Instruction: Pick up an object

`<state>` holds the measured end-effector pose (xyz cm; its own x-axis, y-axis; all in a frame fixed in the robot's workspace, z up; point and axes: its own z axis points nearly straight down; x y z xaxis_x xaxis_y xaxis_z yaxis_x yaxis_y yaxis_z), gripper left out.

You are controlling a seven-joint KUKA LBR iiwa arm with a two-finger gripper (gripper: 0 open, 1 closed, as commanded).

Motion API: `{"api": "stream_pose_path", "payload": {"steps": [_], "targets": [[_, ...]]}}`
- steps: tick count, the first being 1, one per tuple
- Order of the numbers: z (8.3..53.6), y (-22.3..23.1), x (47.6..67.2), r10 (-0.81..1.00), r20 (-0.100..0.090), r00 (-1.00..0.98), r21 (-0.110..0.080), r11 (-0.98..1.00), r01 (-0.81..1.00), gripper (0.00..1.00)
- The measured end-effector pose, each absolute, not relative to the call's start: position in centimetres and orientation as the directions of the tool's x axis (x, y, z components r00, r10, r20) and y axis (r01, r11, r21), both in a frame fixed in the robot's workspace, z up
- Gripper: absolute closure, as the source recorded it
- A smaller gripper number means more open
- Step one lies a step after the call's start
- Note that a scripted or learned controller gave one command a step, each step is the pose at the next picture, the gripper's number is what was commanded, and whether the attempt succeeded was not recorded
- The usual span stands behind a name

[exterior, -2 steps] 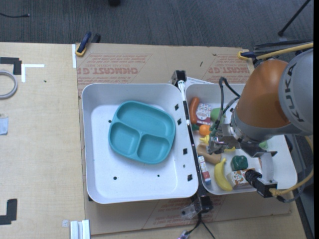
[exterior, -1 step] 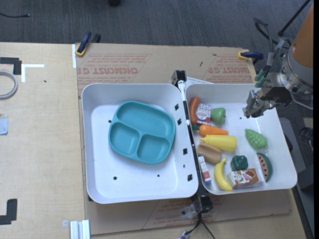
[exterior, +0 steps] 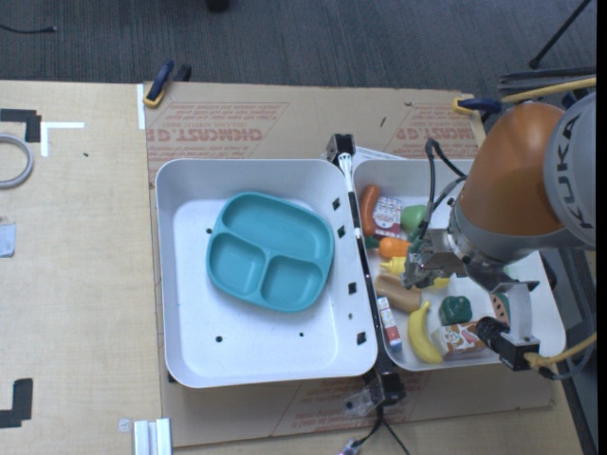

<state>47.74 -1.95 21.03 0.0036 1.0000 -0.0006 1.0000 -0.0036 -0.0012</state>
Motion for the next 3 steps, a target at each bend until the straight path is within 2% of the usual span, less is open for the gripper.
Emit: {"api": "stream_pose_path", "payload": {"steps": [1,2,3], "targets": [[21.0,-2.0,47.7,1.0,-0.001,0.003,-0.001,-0.003,1.0,0.0],[19.2,-4.6,57.9,1.0,-0.001,-0.002,0.0,0.002,1.0,0.0],[19.2,-1.4,52.7,1.0,0.0,-0.001,-0.002,0.001,1.0,0.0]]}}
